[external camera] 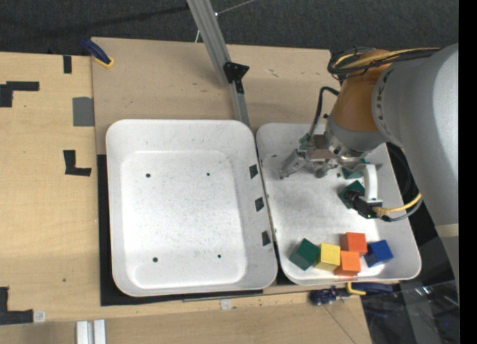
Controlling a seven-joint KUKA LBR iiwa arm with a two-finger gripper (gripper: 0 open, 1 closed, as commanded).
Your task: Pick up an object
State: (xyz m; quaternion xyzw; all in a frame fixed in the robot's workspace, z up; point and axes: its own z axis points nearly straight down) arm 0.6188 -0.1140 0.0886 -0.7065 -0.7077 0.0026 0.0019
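Five small blocks lie clustered in the right-hand bin [287, 186], and we find them well below the claw [317, 160], toward the near edge of the bench [164, 74]. We read them from left to right as a dark green block [303, 254], a yellow block [329, 255], two orange blocks [353, 252] stacked or overlapping one behind the other, and a blue block [379, 252]. Each appears as a plain cube with flat, matte faces; the green one sits turned at a slant, and the yellow one touches it. We cannot tell whether the orange pair rests one upon the other or merely side by side.

We see the claw hanging over the upper part of the same bin, its grey metal parts spread low near the bin floor, beneath the orange band [358, 104] of the arm. We cannot tell whether its fingers stand apart or together, since the wrist hides them. No block lies at the claw; all are well apart from it. A small dark green part [355, 188] shows just right of and below the claw, beside a white fitting; we cannot say what it is.

To the claw's left lies the left-hand bin [119, 186], its wall touching that of the right-hand bin. A slanted metal pole [212, 26] rises above and left of the claw.
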